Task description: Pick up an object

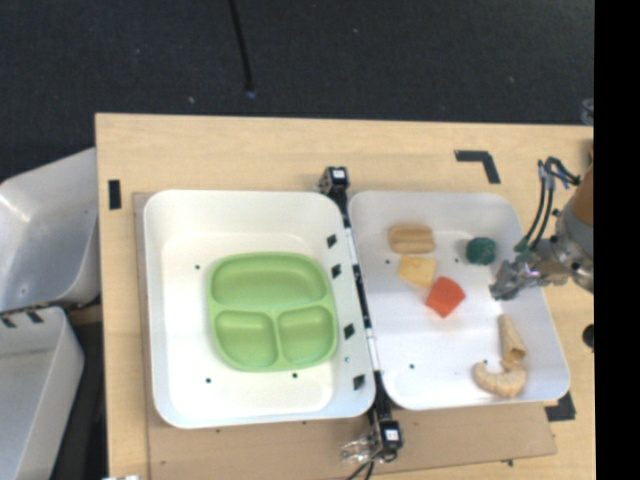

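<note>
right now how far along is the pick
Nothing looks picked yet. The gripper sits at the right bin's right edge, near the green ball. The red block, yellow block, bread roll and tan curved piece lie in the bin. Grasping and lifting remain.

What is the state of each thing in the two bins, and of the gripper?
green tray: lying flat in the left bin, nothing on it
bread roll: loose in the right bin
yellow block: loose, touching the red block
red block: loose
green ball: loose
beige curved pieces: loose
gripper: over right bin, nothing visibly held
</note>
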`<state>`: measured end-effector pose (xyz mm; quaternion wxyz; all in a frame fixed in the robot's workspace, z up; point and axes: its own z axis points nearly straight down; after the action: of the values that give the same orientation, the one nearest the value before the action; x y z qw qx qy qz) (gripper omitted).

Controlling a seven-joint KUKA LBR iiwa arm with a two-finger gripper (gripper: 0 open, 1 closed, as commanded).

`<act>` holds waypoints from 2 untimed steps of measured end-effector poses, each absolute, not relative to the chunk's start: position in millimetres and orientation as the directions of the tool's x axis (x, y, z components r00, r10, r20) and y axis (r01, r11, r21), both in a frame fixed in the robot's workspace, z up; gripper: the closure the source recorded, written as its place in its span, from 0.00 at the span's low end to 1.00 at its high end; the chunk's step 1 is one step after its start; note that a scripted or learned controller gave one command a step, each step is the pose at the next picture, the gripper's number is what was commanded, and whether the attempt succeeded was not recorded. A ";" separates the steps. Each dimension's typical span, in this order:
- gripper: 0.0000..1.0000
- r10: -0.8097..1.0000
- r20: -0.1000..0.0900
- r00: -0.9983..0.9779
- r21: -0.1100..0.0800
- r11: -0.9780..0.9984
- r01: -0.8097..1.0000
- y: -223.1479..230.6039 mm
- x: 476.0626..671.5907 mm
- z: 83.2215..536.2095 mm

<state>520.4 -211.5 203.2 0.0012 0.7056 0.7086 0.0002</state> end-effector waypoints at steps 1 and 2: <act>1.00 1.000 -0.002 -0.005 0.002 0.005 1.000 -213.1 522.8 254.0; 1.00 1.000 0.001 -0.008 -0.004 0.008 1.000 -158.8 534.1 251.9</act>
<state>534.1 -158.8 251.9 -0.0016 0.7042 0.7100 -0.0011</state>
